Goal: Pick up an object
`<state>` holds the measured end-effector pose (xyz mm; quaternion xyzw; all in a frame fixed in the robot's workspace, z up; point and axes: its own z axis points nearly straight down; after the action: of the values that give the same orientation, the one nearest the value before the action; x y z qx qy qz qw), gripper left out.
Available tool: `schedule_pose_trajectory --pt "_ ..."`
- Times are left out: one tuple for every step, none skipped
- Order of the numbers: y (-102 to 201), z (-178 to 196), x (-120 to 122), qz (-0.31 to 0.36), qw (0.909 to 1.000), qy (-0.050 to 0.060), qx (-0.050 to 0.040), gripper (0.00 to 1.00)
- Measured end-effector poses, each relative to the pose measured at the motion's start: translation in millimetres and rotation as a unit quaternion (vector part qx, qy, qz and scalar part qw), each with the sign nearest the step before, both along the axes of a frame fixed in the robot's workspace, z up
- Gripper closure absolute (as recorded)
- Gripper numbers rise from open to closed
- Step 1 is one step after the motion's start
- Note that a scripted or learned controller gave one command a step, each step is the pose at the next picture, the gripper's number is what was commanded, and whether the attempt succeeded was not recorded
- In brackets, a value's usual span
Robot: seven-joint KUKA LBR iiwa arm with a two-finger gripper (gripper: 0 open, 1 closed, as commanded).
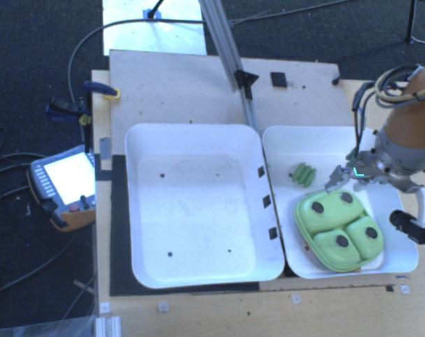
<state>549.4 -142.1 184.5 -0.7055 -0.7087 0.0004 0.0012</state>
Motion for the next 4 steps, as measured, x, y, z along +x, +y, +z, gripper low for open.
schedule_pose_trajectory --pt "0 1 1 0.000 1.0000 -0.002 -0.0003 0.00" --pt "8 -49 -3 -0.002 1.0000 -0.004 0.0002 0.00" --pt "7 -54 0 0.000 1.0000 -0.010 -0.0024 0.00" --pt "8 -44 2 -0.001 0.9999 -0.012 -0.0017 1.00"
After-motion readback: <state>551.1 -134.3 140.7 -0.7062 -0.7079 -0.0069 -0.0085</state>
